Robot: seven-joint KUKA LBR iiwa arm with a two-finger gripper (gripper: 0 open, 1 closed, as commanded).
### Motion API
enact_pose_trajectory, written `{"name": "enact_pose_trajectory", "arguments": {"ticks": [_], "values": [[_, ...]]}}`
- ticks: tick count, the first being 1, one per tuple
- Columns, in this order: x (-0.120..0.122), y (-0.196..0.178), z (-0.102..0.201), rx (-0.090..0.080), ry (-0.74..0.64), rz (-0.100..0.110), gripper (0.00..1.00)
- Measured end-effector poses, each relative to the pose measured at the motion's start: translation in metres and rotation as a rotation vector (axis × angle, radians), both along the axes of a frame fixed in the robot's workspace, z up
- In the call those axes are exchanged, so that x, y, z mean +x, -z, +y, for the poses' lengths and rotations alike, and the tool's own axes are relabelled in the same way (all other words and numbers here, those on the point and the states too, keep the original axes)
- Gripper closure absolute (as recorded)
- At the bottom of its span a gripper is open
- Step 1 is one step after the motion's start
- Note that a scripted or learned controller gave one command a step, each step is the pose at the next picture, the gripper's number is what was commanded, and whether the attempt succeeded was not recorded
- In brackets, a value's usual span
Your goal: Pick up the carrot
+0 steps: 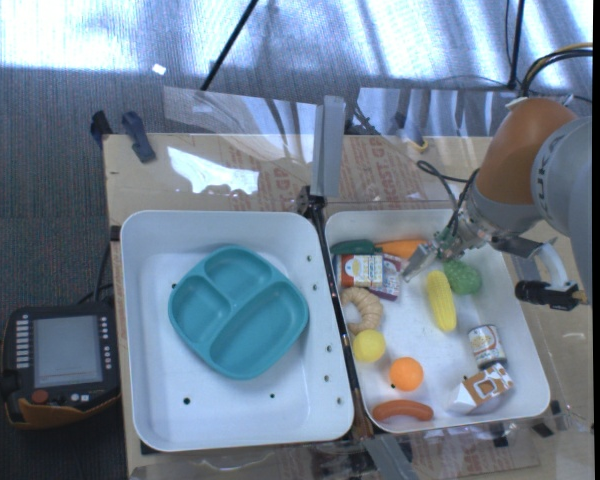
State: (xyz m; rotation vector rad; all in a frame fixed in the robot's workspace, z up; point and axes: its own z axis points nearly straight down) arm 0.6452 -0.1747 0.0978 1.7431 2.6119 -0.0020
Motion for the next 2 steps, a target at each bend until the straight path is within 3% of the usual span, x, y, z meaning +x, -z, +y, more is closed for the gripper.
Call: {"name": "enact_pose_trajectory", "arguments": {"ticks": [1, 2], "values": [[0.001, 0.009, -0.033, 0.005, 0.278, -0.002, 0.0], [-0.001, -0.001, 0.04, 0.002, 0.561, 0.003, 0.0]]}}
